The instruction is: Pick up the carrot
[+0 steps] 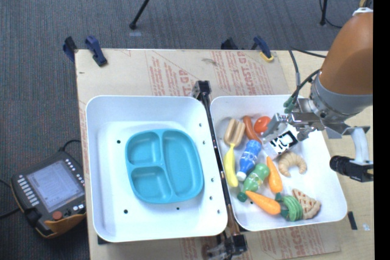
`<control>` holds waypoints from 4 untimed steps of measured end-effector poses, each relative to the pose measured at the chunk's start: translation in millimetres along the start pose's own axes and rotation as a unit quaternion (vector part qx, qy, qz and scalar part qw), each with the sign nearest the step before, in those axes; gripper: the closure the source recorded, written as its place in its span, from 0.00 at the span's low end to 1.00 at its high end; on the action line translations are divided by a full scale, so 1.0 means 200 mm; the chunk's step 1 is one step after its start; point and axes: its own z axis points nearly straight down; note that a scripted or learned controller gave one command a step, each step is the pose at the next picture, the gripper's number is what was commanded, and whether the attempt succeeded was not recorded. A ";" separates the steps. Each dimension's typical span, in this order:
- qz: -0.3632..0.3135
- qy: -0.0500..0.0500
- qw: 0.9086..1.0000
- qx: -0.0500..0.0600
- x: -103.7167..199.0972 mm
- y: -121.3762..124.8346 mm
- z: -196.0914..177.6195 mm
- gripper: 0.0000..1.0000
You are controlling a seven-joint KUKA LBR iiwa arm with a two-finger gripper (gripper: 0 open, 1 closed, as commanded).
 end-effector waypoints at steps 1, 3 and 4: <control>-0.037 0.000 0.999 -0.004 -0.21 -0.19 0.77 0.00; -0.046 0.002 0.999 0.004 -0.04 -0.15 0.87 1.00; 0.011 0.001 1.000 0.000 -0.01 -0.11 0.63 1.00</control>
